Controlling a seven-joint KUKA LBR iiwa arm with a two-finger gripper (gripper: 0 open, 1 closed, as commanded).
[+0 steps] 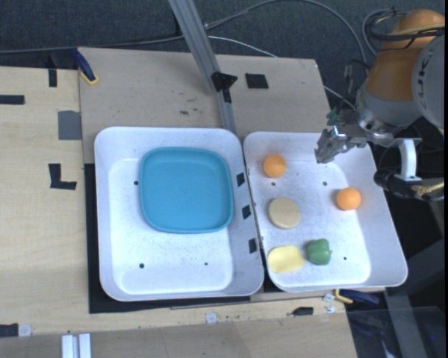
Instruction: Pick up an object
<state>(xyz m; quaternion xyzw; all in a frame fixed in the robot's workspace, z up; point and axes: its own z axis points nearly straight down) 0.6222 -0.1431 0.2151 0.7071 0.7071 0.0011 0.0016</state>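
The right bin (373, 263) holds an orange ball (274, 165) at its upper left and another orange ball (348, 199) toward the right. A beige round piece (284, 212) lies in the middle, with a yellow piece (285, 259) and a green piece (318, 251) near the front. My gripper (326, 148) hangs over the bin's far edge, to the right of the upper-left orange ball and apart from it. Nothing shows between its fingers.
The left bin (119, 259) carries a blue square plate (186, 189). A grey metal pole (201, 47) slants down to the gap between the bins. The arm's body and cables (403, 66) fill the upper right. Black tape marks dot the bench.
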